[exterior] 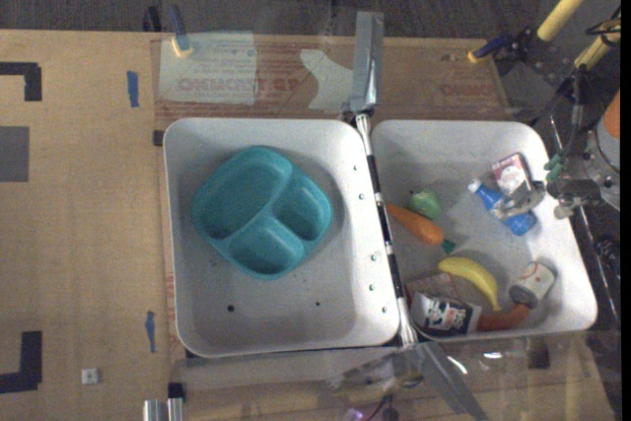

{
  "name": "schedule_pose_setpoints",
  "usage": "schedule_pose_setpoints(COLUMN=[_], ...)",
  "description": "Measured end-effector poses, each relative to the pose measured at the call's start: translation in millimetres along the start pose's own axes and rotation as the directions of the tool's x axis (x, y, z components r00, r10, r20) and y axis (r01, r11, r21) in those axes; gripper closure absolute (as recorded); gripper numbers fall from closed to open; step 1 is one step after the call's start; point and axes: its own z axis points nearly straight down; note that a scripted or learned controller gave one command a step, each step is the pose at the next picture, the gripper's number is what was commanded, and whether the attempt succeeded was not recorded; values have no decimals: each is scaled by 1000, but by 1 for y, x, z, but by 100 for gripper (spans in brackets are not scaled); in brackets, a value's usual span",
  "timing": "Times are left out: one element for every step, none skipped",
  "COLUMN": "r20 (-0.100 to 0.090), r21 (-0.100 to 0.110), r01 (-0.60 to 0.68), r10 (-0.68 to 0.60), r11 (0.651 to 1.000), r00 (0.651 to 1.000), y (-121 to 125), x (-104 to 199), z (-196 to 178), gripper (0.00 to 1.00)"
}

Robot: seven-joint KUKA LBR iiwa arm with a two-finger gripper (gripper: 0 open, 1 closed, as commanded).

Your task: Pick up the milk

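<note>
While the brown cardboard-topped bench (pixel 79 212) carries two shallow white bins, the left bin (pixel 187 311) holds a teal divided plastic plate (pixel 262 210) and the right bin (pixel 562 311) holds scattered toy food. The dark milk carton with a white label (pixel 446 314) lies tipped against the right bin's near-left corner, its print too small to read, just beside a yellow banana (pixel 471 277). The grey two-finger gripper (pixel 515 202) sits low near the bin's far-right wall over a blue-and-white pouch (pixel 505 208), whether its fingers are apart or together cannot be told, well apart from the milk.

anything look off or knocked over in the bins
Mostly ordinary clutter. The one oddity is the dark milk carton, which lies on its side wedged into the right bin's near corner against the divider, with the banana beside it. The teal plate sits skewed in the left bin. No spills or damage show.
</note>
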Motion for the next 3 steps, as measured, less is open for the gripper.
schedule_pose_setpoints(r20=[4, 5, 3], r21=[-5, -9, -5], r01=[124, 261, 123], r10=[-124, -261, -123], r11=[992, 965, 992], r00=[992, 965, 992], y=[24, -22, 89], x=[-30, -1, 32], z=[-29, 114, 115], gripper=[0, 0, 0])
